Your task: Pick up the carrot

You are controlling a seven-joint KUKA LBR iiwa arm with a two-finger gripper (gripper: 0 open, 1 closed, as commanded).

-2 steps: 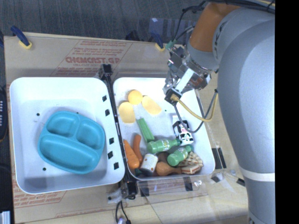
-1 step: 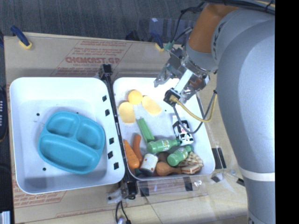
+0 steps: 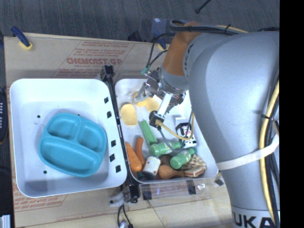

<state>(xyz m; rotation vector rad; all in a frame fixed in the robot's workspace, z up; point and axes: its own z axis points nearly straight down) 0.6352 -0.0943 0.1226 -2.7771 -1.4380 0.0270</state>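
Bins sit side by side on my screen, and I start at the left. The left bin [image 3: 19,103] is white and holds a blue tray [image 3: 72,144]. The tray has three sections and lies flat near the middle of that bin. Brown cardboard [image 3: 90,56] with red writing lies under both bins.

Next comes the black divider [image 3: 116,127] where the two bins meet. Just past it is the right bin [image 3: 124,87], and this one is full of toy food.

The carrot [image 3: 133,159] is orange and long. It lies close to the left wall of the right bin, down near the front, with its tip pointing up and to the left. A second orange piece [image 3: 139,147] lies just beside it on the right, touching it. Above them is a pale yellow lump [image 3: 128,114]. A white cup with a dark end [image 3: 151,166] sits by the fat end of the carrot. Green pieces [image 3: 164,148] are piled in the middle, and a brown one [image 3: 167,171] lies at the front. A tan waffle-like thing [image 3: 195,165] is at the front right corner.

The gripper [image 3: 156,118] hangs over the back middle of the right bin, well apart from the carrot. I cannot tell how it is set. I see nothing held in it. The big grey arm [image 3: 232,108] covers the right side of the bin.
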